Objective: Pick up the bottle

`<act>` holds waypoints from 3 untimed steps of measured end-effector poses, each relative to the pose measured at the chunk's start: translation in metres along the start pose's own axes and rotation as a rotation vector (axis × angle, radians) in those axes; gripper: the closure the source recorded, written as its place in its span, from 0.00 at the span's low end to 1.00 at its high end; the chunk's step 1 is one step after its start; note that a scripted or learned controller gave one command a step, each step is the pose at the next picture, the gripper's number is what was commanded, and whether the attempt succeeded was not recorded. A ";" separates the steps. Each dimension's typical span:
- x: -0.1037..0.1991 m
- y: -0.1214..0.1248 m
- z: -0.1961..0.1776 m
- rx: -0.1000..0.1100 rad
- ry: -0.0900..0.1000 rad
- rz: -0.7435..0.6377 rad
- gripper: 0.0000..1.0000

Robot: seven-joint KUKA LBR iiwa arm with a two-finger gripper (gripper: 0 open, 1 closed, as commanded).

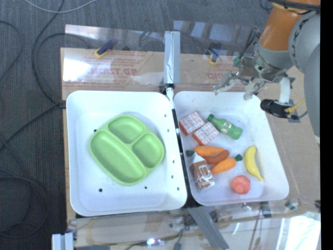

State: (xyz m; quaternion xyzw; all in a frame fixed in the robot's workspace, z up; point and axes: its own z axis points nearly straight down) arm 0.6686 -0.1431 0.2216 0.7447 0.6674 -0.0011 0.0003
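The green bottle (225,126) lies on its side in the right bin (273,155), its cap end pointing to the upper left. It rests just right of two red and white boxes. My gripper (235,90) hangs over the far rim of the right bin, up and slightly right of the bottle and apart from it. Its fingers (222,88) are spread open with nothing between them. The grey arm with its orange band (283,17) comes in from the upper right.
The right bin also holds two red and white boxes (191,122), two carrots (210,151), a banana (253,162), a red ball-like fruit (240,184) and a small carton (202,174). A green divided plate (127,149) lies in the left bin (78,191).
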 end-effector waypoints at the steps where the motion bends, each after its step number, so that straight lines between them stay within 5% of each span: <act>1: -0.026 -0.021 0.128 0.000 0.002 -0.056 0.00; 2: -0.025 -0.021 0.120 0.002 0.005 -0.056 1.00; 3: -0.005 -0.037 0.060 0.000 0.003 -0.038 1.00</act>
